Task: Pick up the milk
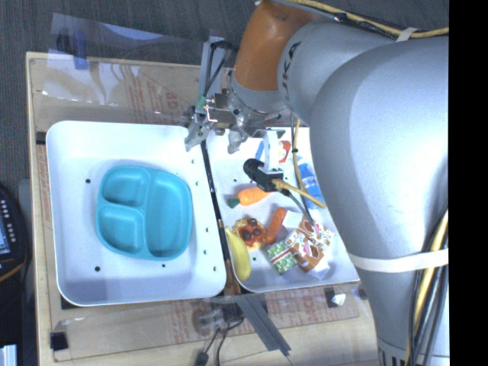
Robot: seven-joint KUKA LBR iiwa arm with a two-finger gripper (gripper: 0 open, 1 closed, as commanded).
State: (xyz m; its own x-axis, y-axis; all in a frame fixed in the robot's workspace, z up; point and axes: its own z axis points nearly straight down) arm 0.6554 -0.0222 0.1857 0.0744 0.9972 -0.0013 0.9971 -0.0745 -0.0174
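The milk (306,178), a white and blue carton, lies at the far right of the right bin (229,175), partly hidden under the arm. My gripper (213,138) hangs over the far end of the divider between the two bins, to the left of the milk and apart from it. Its fingers (193,136) are spread open with nothing between them.
The right bin also holds an orange carrot (251,197), a pizza slice (249,231), a yellow banana (240,258), a hot dog (276,221), and two patterned cartons (299,252). A blue divided plate (145,210) sits in the left bin (69,155).
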